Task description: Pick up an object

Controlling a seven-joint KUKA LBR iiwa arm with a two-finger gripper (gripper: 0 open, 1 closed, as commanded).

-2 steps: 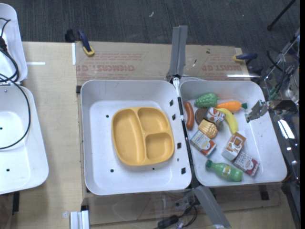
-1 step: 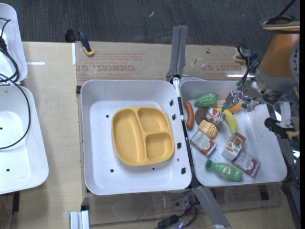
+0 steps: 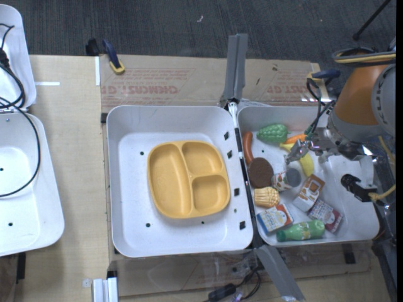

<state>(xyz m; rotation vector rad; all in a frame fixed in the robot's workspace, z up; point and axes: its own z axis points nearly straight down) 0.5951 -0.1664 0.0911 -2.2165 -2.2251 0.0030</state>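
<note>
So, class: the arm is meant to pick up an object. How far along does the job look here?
Done: the arm has reached the right bin, gripper low over the yellow banana. In hand: nothing visibly between its fingers. Left: grasp and lift. The green bottle and corn cob lie in the bin; the yellow tray sits in the left bin.

the grey arm (image 3: pixel 371 106) with its orange band reaches in from the right, gripper (image 3: pixel 301 150) pointing left.
</note>
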